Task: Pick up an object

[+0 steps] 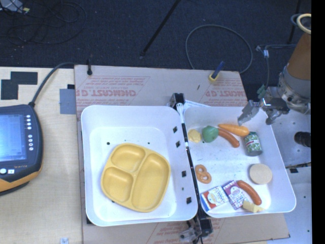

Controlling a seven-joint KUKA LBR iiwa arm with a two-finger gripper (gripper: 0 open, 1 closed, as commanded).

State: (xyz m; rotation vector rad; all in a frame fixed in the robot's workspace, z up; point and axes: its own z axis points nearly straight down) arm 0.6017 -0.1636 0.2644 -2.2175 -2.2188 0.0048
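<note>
The bench (51, 93) carries two shallow white bins side by side. The left bin (96, 123) holds a yellow divided plate (135, 177) with three hollows, lying toward its near edge. The right bin (279, 161) holds all the small items. The grey arm (299, 60) with its orange band comes in over the right bin's far right corner, and the gripper (262, 112) hangs there with its two fingers spread apart and nothing between them.

A red sausage (250, 192) lies near the bin's near right corner, touching a red and white packet (233, 193); a second packet, white with blue and red (213, 198), lies just beside that one. An orange carrot (233, 129) and a darker orange stick (229, 139) lie close together near the far edge, just below the gripper. A small green can (253, 143) stands beside them toward the right edge. A round tan biscuit (260, 174) lies flat below the can. A green ball (210, 133) and a small yellow piece (194, 135) sit near the left edge, and a brown pretzel (203, 174) lies below them. A bit of yellow cheese (251, 206) lies under the sausage's end.
</note>
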